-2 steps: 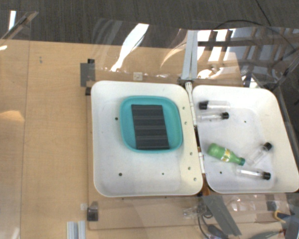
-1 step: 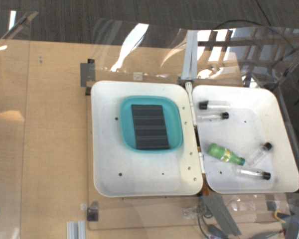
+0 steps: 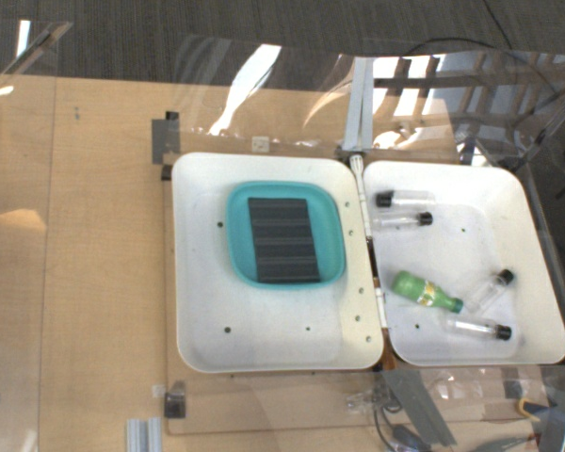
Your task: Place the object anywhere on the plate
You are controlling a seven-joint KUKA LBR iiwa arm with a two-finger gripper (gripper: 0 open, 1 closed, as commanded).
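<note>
Four clear tubes with black caps and one green bottle [image 3: 427, 292] lie loose in the right bin [image 3: 527, 205], the bottle tilted near its left wall. The teal plate [image 3: 240, 252], carrying a dark ridged pad [image 3: 282, 240], sits mid-left bin [image 3: 198, 328], white floor around it.

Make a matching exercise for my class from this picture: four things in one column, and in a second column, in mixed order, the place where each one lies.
Things
1. teal square plastic plate
2. dark grey ribbed rectangular pad
3. green plastic bottle
4. clear tube with a black cap nearest the front edge

Places
A. right white bin, near its middle, lying on its side
B. on top of the plate
C. left white bin, towards its back
D. right bin, front right part

Pairs: 1-C, 2-B, 3-A, 4-D
</note>
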